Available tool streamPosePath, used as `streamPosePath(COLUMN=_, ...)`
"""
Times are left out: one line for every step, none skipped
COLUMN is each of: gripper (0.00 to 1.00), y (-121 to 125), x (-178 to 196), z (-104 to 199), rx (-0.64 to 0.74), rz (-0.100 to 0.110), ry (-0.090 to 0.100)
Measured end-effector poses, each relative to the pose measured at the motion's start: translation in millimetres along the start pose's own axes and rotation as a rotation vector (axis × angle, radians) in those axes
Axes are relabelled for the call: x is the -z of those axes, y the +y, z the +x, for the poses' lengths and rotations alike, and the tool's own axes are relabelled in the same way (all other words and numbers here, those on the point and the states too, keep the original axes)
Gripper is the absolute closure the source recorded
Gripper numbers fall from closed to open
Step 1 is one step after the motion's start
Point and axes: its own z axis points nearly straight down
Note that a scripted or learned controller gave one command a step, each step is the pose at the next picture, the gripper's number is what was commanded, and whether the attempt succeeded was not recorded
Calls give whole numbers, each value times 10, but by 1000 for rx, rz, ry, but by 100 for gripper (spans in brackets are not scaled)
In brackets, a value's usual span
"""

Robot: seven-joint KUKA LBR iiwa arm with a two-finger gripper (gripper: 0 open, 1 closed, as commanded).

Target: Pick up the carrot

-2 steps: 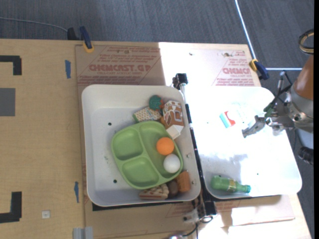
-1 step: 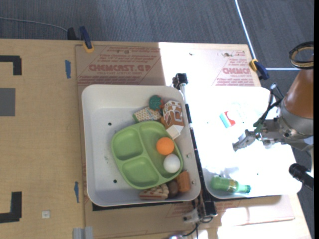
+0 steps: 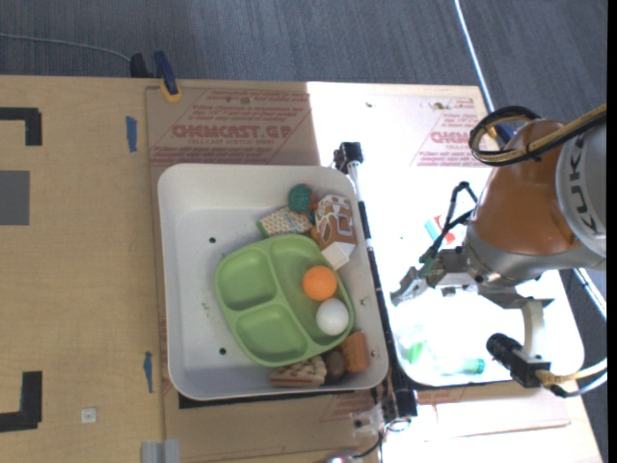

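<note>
The carrot [image 3: 356, 352] is a short orange-brown piece in the near right corner of the left bin [image 3: 183, 258], just off the rim of the green divided plate [image 3: 260, 297] and beside a dark brown item [image 3: 335, 363]. My gripper [image 3: 409, 285] hangs over the left part of the brightly lit right bin [image 3: 540, 374], beyond the wall that separates the bins. It is right of the carrot and a little farther back, apart from it. Nothing shows in the gripper.
An orange ball [image 3: 319, 283] and a white egg [image 3: 333, 316] lie on the plate. A teal ball [image 3: 300, 198], waffle pieces [image 3: 281, 222] and a pretzel-like item [image 3: 335, 220] crowd the bin's far side. Small green pieces [image 3: 413, 352] lie in the right bin.
</note>
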Motion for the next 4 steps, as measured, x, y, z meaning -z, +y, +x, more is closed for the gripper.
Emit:
streamPosePath(gripper=0, y=1, x=0, z=590, rx=0, rz=-1, ry=-1)
streamPosePath(gripper=0, y=-1, x=-2, z=1038, rx=0, rz=-1, ry=-2)
streamPosePath(gripper=0, y=0, x=-2, z=1034, rx=-1, rz=-2, ry=-2)
streamPosePath(gripper=0, y=216, x=-313, z=1052, rx=-9, rz=-12, ry=-12)
